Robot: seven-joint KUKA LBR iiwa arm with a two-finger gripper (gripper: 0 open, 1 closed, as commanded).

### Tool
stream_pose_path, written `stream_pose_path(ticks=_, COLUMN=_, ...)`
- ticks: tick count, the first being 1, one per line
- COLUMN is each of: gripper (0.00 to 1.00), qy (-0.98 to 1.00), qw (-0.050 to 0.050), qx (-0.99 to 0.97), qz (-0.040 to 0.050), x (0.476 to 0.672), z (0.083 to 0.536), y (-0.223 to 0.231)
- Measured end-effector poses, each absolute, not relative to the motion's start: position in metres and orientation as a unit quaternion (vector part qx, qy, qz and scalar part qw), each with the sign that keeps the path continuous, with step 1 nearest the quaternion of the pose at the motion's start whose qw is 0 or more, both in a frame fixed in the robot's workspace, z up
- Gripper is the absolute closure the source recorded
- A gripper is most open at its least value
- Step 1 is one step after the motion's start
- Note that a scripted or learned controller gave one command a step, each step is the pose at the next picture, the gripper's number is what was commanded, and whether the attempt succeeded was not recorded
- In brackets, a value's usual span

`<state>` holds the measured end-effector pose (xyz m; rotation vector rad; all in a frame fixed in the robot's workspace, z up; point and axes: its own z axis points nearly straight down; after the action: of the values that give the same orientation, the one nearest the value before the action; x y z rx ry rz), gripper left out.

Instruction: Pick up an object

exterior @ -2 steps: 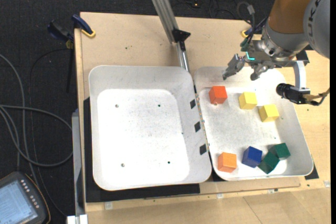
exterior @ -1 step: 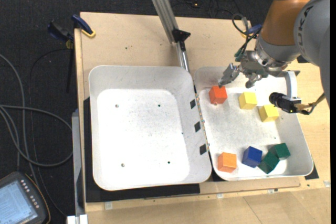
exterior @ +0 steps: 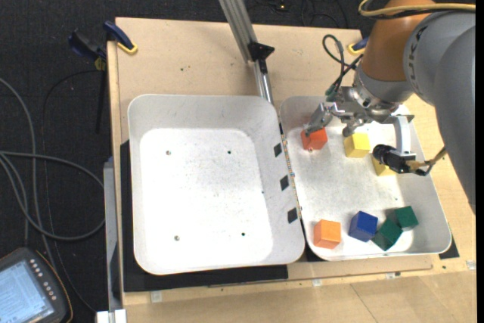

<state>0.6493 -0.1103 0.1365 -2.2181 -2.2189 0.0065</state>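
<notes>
Gripper [exterior: 327,117] hangs over the right bin [exterior: 431,227] — whether it is wide or narrow, I cannot tell. Red block [exterior: 314,138] sits just near-left of it; centre squarely over that block before descending.

The left bin [exterior: 200,185] lies open; in the right bin [exterior: 333,185], blocks crowd the near edge, leaving its middle passable.
</notes>
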Motion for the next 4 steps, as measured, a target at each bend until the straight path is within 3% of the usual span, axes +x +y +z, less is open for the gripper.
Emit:
stream_pose_path(ticks=1, gripper=0.00, qy=-0.707, qw=0.002, qx=-0.707, qz=0.0007, x=0.649, z=0.093, y=-0.109)
stream_pose_path(ticks=2, gripper=1.00, qy=-0.707, qw=-0.001, qx=-0.707, qz=-0.0001, x=0.650, z=0.106, y=-0.110)
stream_pose_path(ticks=4, gripper=1.00, qy=-0.708, qw=-0.003, qx=-0.706, qz=-0.0016, x=0.654, z=0.192, y=-0.108)
